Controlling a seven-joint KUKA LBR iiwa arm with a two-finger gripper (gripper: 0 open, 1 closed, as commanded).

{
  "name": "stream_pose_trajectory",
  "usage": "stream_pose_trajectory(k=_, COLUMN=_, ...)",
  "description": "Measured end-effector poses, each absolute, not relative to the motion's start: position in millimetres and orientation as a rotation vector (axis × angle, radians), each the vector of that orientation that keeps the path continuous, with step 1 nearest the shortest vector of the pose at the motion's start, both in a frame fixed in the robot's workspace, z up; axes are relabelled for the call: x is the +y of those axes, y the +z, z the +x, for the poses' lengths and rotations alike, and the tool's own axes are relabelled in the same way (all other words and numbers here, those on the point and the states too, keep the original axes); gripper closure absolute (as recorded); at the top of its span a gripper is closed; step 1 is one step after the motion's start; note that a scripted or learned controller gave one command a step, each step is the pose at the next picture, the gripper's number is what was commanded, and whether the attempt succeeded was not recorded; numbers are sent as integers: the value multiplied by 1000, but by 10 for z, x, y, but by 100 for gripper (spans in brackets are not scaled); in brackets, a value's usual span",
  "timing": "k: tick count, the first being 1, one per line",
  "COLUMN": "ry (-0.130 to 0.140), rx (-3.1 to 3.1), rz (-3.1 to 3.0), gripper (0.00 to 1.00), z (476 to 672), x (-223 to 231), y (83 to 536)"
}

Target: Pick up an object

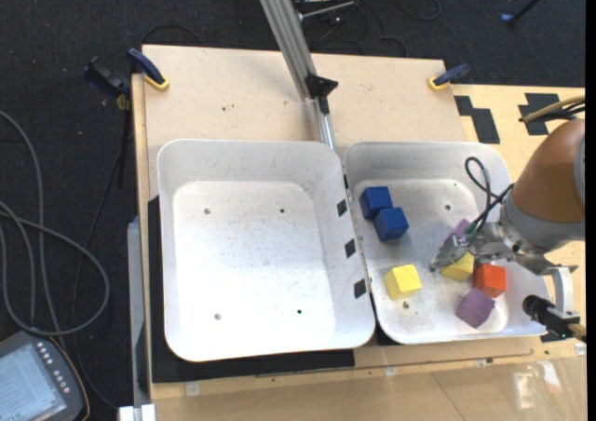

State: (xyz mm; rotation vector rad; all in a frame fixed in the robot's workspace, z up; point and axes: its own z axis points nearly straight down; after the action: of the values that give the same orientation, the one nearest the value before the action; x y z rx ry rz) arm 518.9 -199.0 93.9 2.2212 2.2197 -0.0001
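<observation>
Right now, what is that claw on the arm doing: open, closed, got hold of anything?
Gripper: down in the right bin against a yellow block; open or shut cannot be told, nor whether it holds anything.

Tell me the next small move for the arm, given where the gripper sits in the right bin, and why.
Probably lower the gripper slightly onto the yellow block just beneath it and close. It hovers low in the right bin, right over that block, with the orange block and purple block crowded alongside, so a short, straight descent seems less likely to disturb them than reaching for another piece.
</observation>
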Motion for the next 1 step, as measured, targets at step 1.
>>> stream_pose_trajectory(k=1, ry=2, rx=2219, rz=2221, gripper=100, z=5192, x=-1992, y=1054)
